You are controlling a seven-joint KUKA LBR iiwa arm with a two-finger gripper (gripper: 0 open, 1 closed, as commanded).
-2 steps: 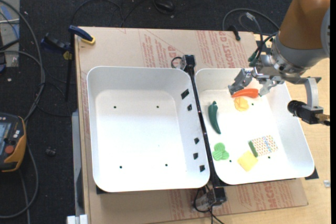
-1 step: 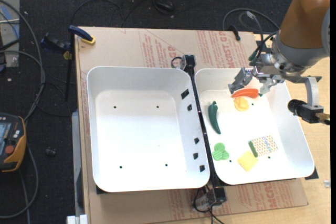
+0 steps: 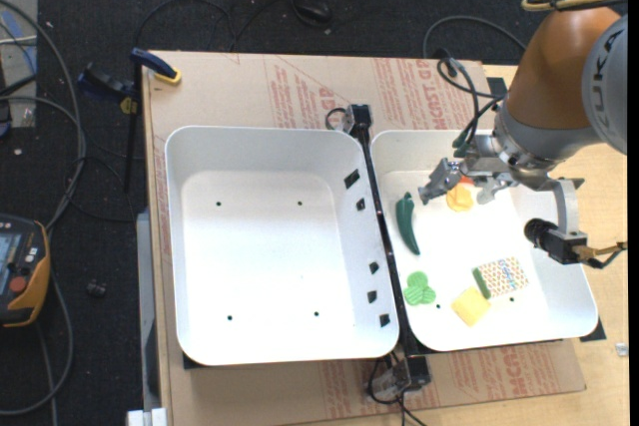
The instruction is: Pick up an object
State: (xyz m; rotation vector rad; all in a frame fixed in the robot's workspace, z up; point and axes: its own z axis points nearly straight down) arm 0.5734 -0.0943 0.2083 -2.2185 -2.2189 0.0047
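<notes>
while my claw (image 3: 461,181) hangs spread open in the right bin (image 3: 559,326), a small rounded orange-yellow object (image 3: 460,199) sits just beneath its fingers.

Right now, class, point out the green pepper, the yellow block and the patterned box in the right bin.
green pepper (image 3: 406,222): camera view, middle of its curved body.
yellow block (image 3: 471,305): camera view, centre of its top face.
patterned box (image 3: 500,275): camera view, middle of its printed top.

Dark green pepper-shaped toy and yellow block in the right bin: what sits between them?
In the camera view, a light green leafy toy lies between the dark green pepper-shaped toy and the yellow block, on the right bin's floor.
</notes>
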